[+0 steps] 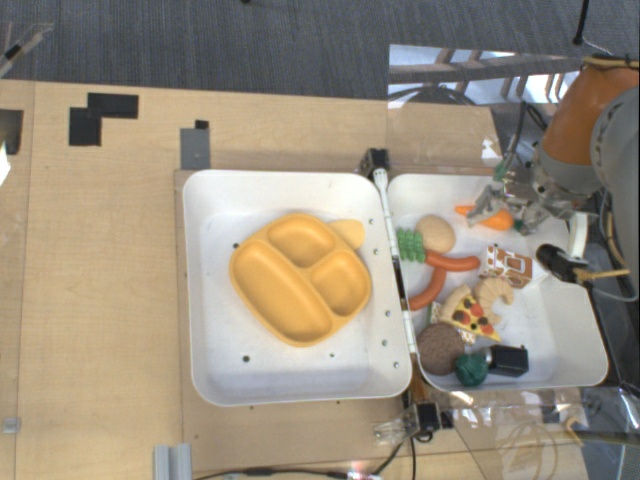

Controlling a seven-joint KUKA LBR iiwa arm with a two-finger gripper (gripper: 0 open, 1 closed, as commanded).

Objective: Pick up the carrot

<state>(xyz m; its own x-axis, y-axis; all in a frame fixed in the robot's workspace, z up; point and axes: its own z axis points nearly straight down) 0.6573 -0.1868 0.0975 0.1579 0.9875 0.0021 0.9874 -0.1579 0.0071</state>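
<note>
The carrot (487, 218) lies at the far edge of the right bin (590, 353), close to its far wall, with the hand (505, 204) set directly over it. Whether the hand is apart or clamped on the carrot cannot be told. A slip is judged likely: the carrot is small and tapered, and could be pushed against the wall instead of lifted. Room is tight there; the bread roll (435, 233) and the gingerbread house (507, 264) sit just beside. Open space is offered by the left bin (215, 363) around the yellow divided plate (300, 278).
</note>
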